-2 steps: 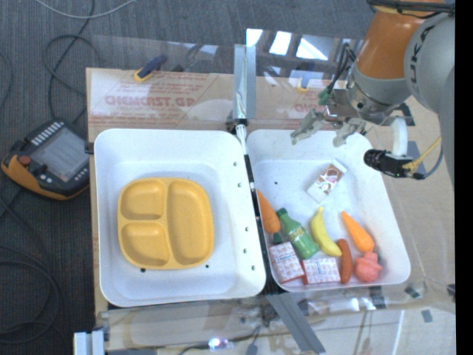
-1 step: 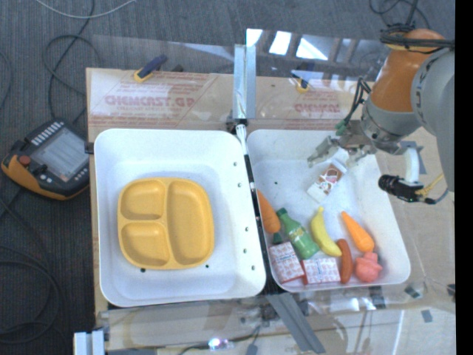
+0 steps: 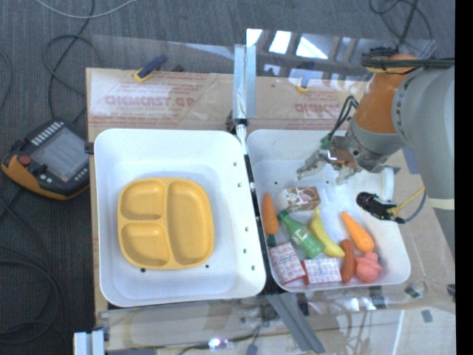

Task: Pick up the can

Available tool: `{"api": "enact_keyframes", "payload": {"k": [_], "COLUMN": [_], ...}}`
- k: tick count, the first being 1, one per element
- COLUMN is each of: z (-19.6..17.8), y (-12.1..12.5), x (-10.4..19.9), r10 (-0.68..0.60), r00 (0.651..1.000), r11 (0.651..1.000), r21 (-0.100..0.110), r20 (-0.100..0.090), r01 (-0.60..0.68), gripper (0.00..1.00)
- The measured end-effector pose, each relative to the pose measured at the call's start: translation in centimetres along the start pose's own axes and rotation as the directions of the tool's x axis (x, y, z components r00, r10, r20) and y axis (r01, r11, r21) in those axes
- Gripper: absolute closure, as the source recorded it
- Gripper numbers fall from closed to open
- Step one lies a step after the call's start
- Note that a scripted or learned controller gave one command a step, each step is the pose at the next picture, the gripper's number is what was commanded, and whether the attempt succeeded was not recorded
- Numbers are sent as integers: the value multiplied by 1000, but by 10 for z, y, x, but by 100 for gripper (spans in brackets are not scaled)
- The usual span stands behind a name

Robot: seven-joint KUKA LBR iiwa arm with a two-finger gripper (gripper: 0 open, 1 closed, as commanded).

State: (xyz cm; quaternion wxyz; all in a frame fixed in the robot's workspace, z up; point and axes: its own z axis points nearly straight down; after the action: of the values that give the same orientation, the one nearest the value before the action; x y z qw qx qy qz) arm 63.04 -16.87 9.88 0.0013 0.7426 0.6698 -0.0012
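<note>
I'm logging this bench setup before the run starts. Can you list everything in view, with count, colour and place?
Shallow white bins: two, side by side on the bench.
Yellow three-compartment plastic tray: one, in the left bin.
Small can with a brown and white label: one, lying in the right bin, middle.
Orange toy carrots: two, one at the right bin's left wall, one to the right.
Green bottle: one, centre of the right bin.
Yellow banana: one, beside the bottle.
Red and white packets: two, at the near wall.
Pink-red toy: one, near right corner.
Handheld controller: one, black and orange, on the floor at left.
Gripper: one, open, above the right bin's far part, beyond the can.
</note>
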Motion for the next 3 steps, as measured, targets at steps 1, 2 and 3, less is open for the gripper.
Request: {"api": "enact_keyframes", "payload": {"k": [1, 2, 3], "z": [9, 0, -86], "y": [-26, -26, 25], "x": [29, 29, 86], "r10": [578, 577, 565], "r00": [816, 817, 825], "r11": [816, 817, 825], "r21": [-10, -7, 2], "r20": [-6, -3, 1], "r01": [-578, -577, -565], "gripper": [0, 100, 100]}}
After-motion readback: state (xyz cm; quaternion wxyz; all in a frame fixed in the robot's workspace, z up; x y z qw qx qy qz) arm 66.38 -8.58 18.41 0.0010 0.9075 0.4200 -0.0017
